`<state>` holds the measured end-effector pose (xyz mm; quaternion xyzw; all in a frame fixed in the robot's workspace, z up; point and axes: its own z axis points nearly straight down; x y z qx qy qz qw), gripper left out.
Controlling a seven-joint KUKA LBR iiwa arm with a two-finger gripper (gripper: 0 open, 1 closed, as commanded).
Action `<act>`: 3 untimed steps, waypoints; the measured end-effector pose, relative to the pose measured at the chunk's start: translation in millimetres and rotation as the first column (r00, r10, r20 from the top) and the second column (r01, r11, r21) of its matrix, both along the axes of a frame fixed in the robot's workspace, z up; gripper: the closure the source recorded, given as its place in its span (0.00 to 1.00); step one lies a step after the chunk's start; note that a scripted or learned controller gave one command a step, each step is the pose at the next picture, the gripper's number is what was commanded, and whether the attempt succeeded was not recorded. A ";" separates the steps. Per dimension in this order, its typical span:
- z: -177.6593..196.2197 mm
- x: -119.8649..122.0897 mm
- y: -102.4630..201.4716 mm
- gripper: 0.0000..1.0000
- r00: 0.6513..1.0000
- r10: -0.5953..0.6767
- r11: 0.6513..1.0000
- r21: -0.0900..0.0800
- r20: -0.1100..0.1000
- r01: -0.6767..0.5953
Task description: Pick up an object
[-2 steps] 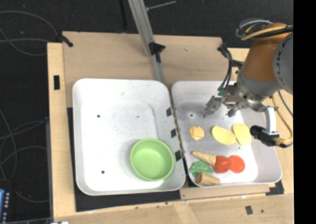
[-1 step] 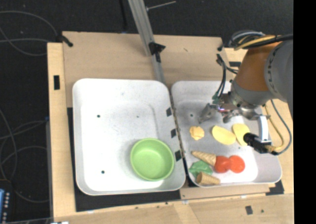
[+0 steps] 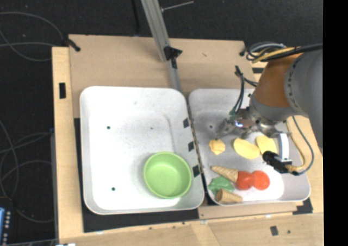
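Your claw point(image 3: 232, 124) hangs low in the right bin point(image 3: 204, 103); you cannot tell its state. The nearest thing, a small yellow piece point(image 3: 217, 146), lies just below-left of it, apart.

one fixed camera looks down from above the bench point(image 3: 130, 65) at a slant, far enough back to take in both white bins whole. the left bin point(image 3: 109, 114) fills the middle left of the frame, the right bin point(image 3: 209, 106) the middle right. dark floor with cables lies across the top and left edge. the arm point(image 3: 288, 84) enters from the right edge, and a metal post point(image 3: 155, 17) slants down from top centre.
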<state>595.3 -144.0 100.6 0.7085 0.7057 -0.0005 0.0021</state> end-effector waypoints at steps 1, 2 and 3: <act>11.7 0.6 0.0 1.00 1.000 -0.004 1.000 0.003 0.002 0.004; 76.5 3.7 -1.1 1.00 1.000 0.005 1.000 0.003 0.006 -0.005; 128.2 5.5 -2.2 1.00 1.000 0.008 1.000 0.003 0.005 -0.008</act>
